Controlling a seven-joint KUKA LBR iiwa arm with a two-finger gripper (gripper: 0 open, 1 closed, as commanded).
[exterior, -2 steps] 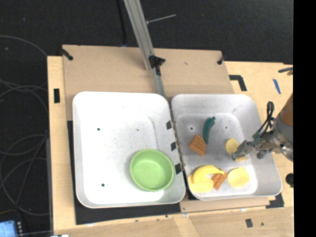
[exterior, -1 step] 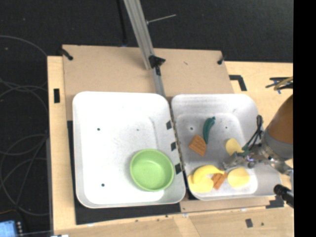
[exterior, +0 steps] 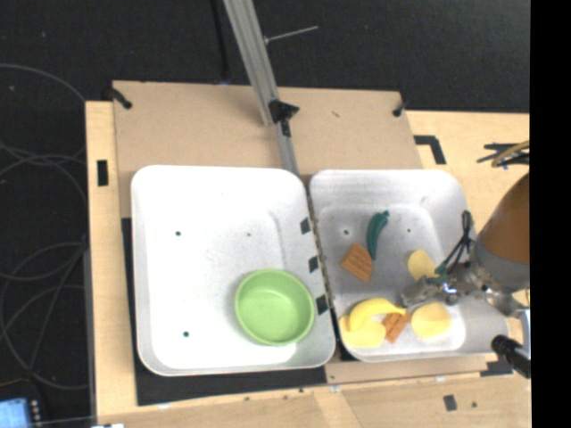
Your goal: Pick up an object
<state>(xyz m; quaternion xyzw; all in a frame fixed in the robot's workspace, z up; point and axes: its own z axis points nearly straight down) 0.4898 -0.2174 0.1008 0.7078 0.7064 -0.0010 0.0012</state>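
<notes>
Here, two white bins sit side by side. The left bin (exterior: 178, 203) holds one green bowl (exterior: 274, 306), upright at its near right corner. The right bin (exterior: 357, 190) holds a dark green curved piece (exterior: 378, 231) toward the far side, an orange wedge (exterior: 358, 262) just nearer, a small yellow piece (exterior: 420, 264) to their right, and along the near wall a yellow banana-like piece (exterior: 364, 319), an orange strip (exterior: 393, 326) and a yellow lump (exterior: 431, 320). The gripper (exterior: 428, 290) hangs just above that lump; whether it grips anything I cannot tell.
</notes>
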